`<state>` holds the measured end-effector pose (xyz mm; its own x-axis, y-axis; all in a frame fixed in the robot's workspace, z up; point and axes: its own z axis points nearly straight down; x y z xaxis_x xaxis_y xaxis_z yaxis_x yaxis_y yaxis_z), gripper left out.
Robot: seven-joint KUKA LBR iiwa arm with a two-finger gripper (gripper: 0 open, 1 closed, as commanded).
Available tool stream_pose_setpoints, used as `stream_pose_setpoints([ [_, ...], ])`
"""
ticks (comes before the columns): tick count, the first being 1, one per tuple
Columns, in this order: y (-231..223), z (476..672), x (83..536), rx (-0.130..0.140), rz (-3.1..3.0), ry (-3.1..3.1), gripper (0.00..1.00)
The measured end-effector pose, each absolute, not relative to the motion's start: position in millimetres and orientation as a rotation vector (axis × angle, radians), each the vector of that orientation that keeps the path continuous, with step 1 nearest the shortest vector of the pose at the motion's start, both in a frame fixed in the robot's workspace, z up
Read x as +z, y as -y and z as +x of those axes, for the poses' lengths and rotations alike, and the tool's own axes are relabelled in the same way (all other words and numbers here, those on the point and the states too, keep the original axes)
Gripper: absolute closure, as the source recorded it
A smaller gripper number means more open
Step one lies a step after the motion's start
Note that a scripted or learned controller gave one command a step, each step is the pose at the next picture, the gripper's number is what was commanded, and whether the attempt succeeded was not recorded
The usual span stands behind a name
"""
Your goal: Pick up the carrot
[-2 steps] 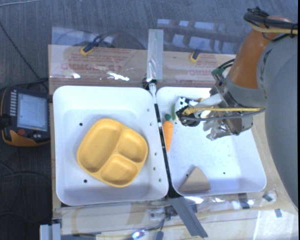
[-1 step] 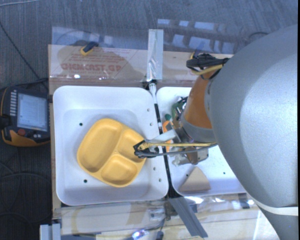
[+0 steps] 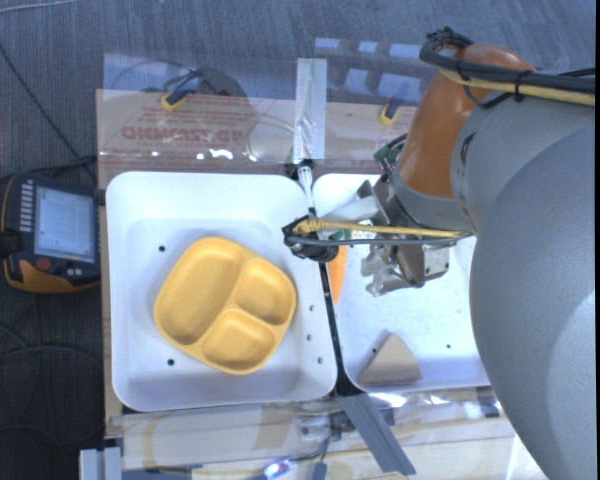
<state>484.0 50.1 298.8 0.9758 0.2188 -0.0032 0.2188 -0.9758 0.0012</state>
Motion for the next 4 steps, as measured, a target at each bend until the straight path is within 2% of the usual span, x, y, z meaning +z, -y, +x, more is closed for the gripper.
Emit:
stream_pose_setpoints([
  [1, -129, 483.1, 239, -0.008, 3.109, -0.440, 1.00],
  [2, -24, 486.1, 253, -0.008, 3.102, -0.474, 1.00],
  [3, -94, 482.4, 206, -0.011, 3.122, -0.335, 1.00],
  [4, -94, 482.5, 206, -0.010, 3.122, -0.334, 0.00],
])
